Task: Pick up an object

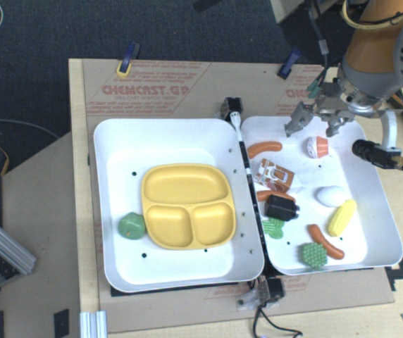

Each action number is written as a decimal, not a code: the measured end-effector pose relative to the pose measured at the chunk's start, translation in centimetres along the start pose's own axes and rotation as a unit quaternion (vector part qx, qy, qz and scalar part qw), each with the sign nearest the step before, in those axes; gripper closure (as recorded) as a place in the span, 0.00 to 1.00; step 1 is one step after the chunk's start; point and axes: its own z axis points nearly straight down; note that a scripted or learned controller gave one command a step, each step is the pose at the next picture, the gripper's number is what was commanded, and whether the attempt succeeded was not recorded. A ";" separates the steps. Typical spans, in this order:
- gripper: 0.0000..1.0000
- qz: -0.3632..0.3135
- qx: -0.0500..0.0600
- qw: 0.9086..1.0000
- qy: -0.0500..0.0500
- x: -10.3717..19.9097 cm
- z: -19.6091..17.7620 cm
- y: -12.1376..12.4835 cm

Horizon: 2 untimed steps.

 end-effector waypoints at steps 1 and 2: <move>0.00 -0.001 -0.007 1.000 -0.001 0.0 -0.9 0.3; 0.00 0.000 -0.003 1.000 -0.001 -0.9 4.6 0.6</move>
